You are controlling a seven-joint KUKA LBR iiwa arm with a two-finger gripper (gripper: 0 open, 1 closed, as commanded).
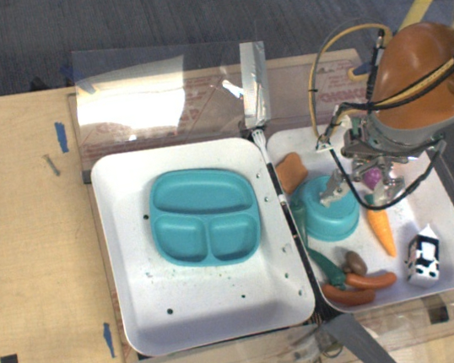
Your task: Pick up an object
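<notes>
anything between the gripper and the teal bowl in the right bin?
Nothing visible. The gripper hangs right at the round teal plastic bowl, over its right rim. The orange toy carrot lies beside the bowl, off to the right.

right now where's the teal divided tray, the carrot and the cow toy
teal divided tray (205,215), camera view, on the ridge between compartments
carrot (381,231), camera view, middle of its orange body
cow toy (425,259), camera view, its black-and-white side

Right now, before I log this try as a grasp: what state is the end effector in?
End effector: over the right white bin, between the teal plastic bowl and the orange toy carrot; whether it grips anything cannot be told.
</notes>
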